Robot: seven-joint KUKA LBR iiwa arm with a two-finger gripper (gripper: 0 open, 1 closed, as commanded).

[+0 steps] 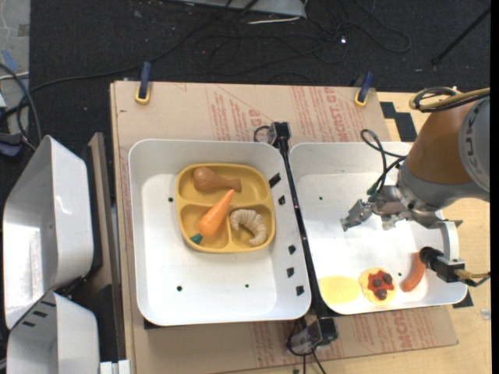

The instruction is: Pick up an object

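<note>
In the left bin (156,279) sits a divided plate (187,187) holding a drumstick (216,180), carrot (216,215) and shrimp (250,224), while the right bin (335,162) has a sausage (413,273), a small tart (379,284) and a flat disc (338,289) along its near edge.

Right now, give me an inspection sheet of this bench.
Surface: two white bins, left bin and right bin, on a cardboard sheet.
Job's things: yellow divided plate in the left bin holds a drumstick, carrot and shrimp; the right bin's near edge has a yellow disc, a tart and a sausage.
Clutter: nothing seen.
Gripper: over the right bin, holding nothing visible.
Cables: black loops on the floor.
Surroundings: yellow clamps.
</note>
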